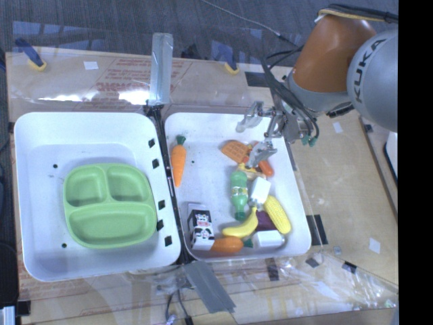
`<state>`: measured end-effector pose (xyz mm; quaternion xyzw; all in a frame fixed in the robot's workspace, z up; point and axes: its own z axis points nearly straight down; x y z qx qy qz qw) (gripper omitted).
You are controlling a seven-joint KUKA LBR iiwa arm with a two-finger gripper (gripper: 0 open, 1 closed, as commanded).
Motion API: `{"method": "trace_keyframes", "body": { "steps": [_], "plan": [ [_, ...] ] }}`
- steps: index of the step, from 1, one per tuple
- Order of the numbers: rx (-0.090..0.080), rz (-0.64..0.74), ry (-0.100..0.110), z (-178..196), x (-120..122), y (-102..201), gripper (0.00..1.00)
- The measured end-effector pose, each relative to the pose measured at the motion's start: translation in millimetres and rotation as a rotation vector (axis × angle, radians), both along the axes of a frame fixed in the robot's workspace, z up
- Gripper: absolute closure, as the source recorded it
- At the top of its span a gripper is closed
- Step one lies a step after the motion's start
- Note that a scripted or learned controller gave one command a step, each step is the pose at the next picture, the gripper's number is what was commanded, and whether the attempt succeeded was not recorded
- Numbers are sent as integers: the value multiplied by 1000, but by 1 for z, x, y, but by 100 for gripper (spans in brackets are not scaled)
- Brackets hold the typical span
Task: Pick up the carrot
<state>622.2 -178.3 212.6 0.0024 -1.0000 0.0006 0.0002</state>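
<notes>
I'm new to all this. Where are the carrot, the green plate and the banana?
carrot (178,166), camera view, middle of its orange body.
green plate (108,205), camera view, centre ridge.
banana (242,227), camera view, its curved middle.

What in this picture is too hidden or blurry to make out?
- pincer: small and blurred in the camera view; whether it touches the food pile below is unclear.
- Small box: label too small to read.
- Orange item: partly hidden by the banana.
- carrot: fully visible.
</notes>
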Motion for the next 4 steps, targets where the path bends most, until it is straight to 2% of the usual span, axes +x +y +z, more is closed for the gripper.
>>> {"method": "trace_keyframes", "body": {
  "steps": [1,2,3,4],
  "plan": [
    [5,23,9,-117,-3,13,0],
    [1,30,-5,-99,2,14,100],
    [1,31,-4,-100,2,14,0],
    [2,-125,-1,-119,-5,-6,0]
  ]
}}
